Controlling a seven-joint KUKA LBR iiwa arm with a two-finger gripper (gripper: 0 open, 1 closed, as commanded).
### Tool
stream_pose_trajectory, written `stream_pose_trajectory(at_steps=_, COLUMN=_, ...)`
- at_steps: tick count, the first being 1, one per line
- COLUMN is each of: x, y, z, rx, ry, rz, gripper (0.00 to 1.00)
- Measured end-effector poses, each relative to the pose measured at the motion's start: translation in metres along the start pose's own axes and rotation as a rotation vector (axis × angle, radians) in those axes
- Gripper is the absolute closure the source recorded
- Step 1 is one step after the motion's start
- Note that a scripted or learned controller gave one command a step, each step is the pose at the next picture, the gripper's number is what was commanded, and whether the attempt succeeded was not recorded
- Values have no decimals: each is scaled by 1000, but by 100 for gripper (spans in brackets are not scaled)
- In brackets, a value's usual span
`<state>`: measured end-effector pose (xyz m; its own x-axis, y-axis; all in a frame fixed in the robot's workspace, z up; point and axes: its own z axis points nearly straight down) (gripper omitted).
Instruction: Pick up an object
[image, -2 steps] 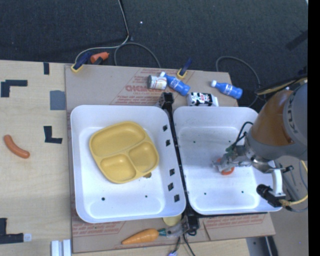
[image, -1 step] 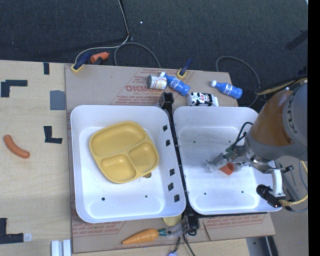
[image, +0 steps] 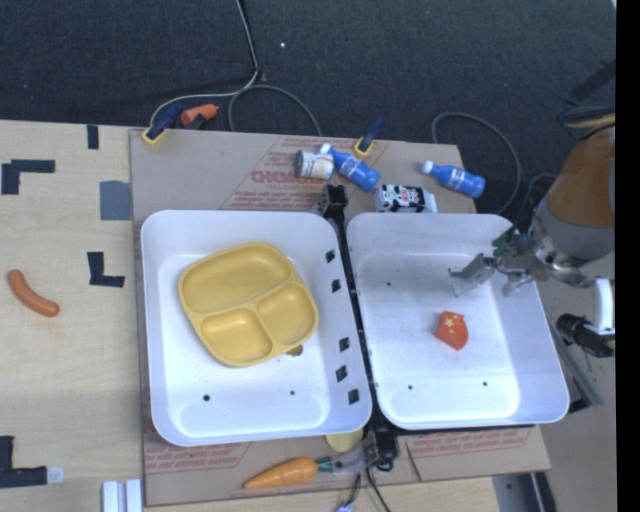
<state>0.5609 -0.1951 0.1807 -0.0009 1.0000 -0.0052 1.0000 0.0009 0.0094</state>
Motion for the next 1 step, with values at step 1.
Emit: stream_pose_trajectory(at_steps=1, x=25, y=-11, z=96, rx=9, ry=3, rz=0, gripper=0)
